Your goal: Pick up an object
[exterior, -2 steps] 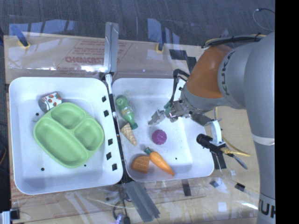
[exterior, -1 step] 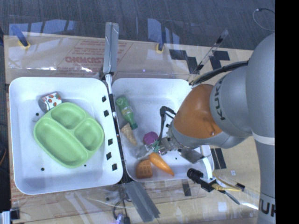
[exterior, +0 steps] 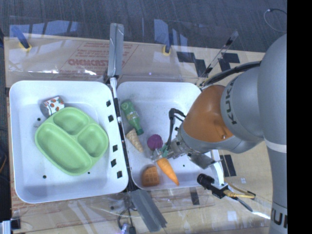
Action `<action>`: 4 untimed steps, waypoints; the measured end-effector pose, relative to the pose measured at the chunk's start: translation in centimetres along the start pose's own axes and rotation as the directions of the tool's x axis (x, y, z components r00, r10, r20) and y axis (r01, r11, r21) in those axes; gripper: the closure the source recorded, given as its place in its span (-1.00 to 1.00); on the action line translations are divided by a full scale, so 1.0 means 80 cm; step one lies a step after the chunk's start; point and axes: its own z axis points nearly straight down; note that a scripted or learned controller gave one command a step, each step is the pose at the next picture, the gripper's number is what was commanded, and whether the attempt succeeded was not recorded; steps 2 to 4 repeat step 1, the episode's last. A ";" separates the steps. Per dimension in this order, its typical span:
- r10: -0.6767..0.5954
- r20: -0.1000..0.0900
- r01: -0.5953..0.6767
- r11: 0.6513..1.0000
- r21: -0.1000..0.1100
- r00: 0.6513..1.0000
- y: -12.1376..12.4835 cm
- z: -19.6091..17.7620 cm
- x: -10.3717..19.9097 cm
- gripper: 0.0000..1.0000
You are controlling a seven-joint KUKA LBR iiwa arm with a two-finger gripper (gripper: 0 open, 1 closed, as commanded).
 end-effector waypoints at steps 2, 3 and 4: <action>0.226 0.000 -0.226 0.974 0.001 0.974 0.078 -0.113 0.026 1.00; 0.226 0.000 -0.226 0.974 0.001 0.974 0.078 -0.113 0.026 1.00; 0.226 0.000 -0.226 0.974 0.001 0.974 0.078 -0.113 0.026 1.00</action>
